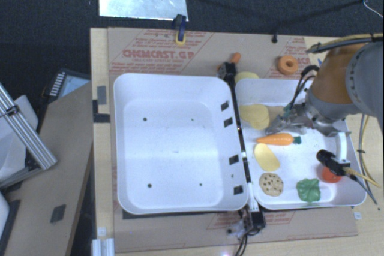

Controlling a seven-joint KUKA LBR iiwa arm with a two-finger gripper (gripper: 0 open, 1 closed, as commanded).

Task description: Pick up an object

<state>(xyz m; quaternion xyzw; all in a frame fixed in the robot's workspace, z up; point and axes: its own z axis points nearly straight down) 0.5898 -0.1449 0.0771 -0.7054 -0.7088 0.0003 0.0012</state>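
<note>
Camera view: overhead, slanted, both bins on the table.
Gripper (283,123): low in the right bin (354,198), near its far edge, tips just above the carrot (277,139); opening cannot be told, nothing seen between the tips.
Right bin contents: pale yellow pieces, carrot, cookie (270,184), green leafy item (308,189), red item at its right edge.
Left bin (174,141): white, beside it.
Writing: red "CHEMCAST" lettering (157,53) on the board along the table's far edge.
Table's far edge: orange ring (288,65).

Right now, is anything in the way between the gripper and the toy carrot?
Nothing visible is. The gripper hangs just above the carrot in the right bin, with bare floor between them. The pale yellow pieces lie off to the side.
</note>
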